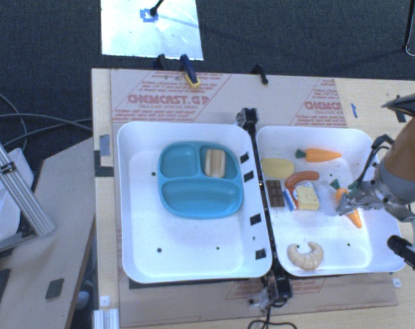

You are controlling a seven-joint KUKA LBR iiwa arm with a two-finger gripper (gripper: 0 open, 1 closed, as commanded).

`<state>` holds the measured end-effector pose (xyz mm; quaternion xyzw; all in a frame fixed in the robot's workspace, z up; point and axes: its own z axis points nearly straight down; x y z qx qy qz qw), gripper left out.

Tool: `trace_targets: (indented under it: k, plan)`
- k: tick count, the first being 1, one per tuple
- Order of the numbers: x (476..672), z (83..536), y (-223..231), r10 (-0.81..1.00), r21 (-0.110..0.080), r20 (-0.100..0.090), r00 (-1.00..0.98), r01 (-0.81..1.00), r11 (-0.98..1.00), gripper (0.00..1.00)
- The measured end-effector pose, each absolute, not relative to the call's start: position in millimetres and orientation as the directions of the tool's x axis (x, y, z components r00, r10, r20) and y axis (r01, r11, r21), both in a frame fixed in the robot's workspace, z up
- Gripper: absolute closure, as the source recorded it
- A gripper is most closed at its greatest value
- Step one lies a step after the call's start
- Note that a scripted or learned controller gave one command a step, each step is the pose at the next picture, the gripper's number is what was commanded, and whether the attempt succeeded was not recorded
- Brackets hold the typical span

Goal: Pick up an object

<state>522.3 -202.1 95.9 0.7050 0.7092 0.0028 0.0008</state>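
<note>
Gripper [347,206] low over small carrot [354,216] in right bin [358,140]; I cannot tell its grip, nothing lifted yet.

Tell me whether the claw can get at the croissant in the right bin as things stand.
Probably yes. The croissant lies alone at the right bin's front edge with bare floor around it, and the claw sits nearby over the same bin.

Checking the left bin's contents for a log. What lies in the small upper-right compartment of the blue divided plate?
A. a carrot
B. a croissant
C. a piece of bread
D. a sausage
C: a tan piece of bread sits in that compartment of the blue divided plate.
</note>
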Motion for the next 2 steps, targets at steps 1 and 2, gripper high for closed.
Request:
trace_targets:
  k: [1,2]
  plan:
    - [531.5,157,-206,1.0,0.007,-0.003,-0.004,1.0,0.004,1.0]
    - [534.7,200,-206,1.0,0.005,-0.002,-0.004,1.0,0.004,1.0]
